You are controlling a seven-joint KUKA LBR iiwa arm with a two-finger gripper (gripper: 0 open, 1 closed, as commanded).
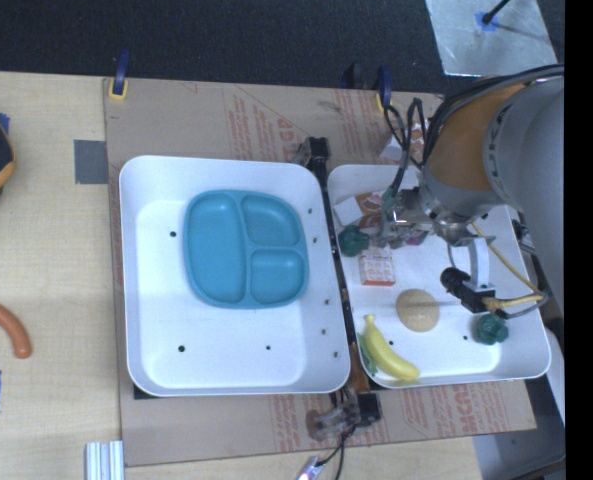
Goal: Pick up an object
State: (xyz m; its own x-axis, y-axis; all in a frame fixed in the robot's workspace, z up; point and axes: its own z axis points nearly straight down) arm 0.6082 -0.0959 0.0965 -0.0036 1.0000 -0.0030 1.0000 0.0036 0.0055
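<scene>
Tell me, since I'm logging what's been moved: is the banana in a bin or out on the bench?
In. The banana lies inside the right bin, at its lower-left corner, beside the tan round object.

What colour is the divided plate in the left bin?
Light blue; the divided plate shows clearly in the camera view.

Blue divided plate [246, 248] in the left bin [146, 358] (sausage [8, 328] on the bench outside)
</scene>
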